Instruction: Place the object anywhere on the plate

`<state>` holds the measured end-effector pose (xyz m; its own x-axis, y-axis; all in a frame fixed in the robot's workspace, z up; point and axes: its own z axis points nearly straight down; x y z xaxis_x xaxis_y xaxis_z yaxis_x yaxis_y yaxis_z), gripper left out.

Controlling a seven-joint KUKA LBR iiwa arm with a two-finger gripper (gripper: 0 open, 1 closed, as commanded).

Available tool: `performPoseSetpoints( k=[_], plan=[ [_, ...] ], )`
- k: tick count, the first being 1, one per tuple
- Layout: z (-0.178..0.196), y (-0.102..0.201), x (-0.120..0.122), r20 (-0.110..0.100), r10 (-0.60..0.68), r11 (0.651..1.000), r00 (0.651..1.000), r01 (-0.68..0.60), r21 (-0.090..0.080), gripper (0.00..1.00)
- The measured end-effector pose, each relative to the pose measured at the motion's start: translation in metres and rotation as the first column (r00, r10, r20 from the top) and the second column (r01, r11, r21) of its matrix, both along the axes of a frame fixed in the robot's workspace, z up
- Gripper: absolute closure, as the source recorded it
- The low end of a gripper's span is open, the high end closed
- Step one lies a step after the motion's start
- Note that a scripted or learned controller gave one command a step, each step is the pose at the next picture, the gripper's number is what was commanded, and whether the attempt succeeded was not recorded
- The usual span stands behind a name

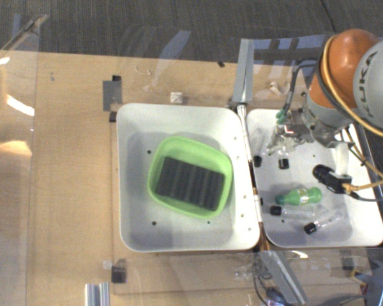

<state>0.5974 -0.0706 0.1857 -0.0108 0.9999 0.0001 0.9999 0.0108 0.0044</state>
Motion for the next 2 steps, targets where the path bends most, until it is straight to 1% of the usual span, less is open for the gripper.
performPoseSetpoints(
  k=[1,2],
  plan=[
    [0.0427,0.0887,0.0085,0.003,0.117,0.993,0.993,-0.117,0.000,1.00],
    [0.0428,0.0883,0.0085,0.003,0.117,0.993,0.993,-0.117,0.000,0.00]
  ],
)
